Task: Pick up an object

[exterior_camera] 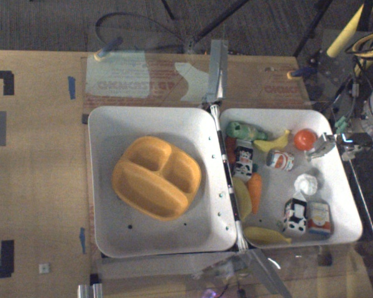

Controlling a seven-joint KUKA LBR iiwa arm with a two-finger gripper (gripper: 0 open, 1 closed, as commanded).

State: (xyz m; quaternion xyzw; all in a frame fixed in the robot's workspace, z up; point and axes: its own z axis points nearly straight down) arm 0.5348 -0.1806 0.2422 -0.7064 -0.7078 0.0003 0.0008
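Left bin (105,228): an orange tray (156,177) is held near its middle.
Right bin (342,203): toy foods are scattered in it, among them a carrot (255,192), a banana (271,143), a can (280,160) and a tomato (304,139).
Gripper (324,146): seen at the right bin's far right, just beside the tomato; nothing is seen between its fingers, and whether they are apart or together cannot be told.

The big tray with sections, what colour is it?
The tray is orange-yellow, seen in the camera view.
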